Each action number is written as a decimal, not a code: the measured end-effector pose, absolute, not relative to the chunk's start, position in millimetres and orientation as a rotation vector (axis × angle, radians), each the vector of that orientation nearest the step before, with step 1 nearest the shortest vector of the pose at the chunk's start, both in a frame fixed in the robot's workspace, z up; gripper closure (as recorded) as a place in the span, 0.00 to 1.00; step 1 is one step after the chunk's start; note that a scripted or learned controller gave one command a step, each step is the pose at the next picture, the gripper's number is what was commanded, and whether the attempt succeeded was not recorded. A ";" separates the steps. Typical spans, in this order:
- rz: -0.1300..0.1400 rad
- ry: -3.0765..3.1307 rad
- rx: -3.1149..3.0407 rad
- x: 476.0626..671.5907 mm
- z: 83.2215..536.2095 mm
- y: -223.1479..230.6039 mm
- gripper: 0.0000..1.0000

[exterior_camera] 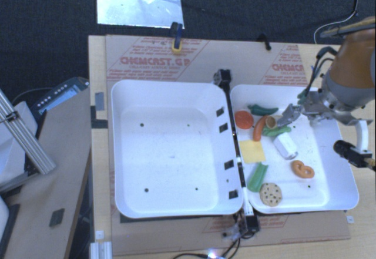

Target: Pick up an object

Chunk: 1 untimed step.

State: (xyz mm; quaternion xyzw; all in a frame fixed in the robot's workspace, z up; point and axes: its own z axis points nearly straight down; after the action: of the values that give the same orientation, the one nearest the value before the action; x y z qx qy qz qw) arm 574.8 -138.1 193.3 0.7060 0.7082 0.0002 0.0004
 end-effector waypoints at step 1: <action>0.006 2.228 2.208 630.6 117.6 -87.1 0.00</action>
State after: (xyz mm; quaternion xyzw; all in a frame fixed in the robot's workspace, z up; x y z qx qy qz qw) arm 630.6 -87.1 117.6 0.7039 0.7103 0.0020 0.0026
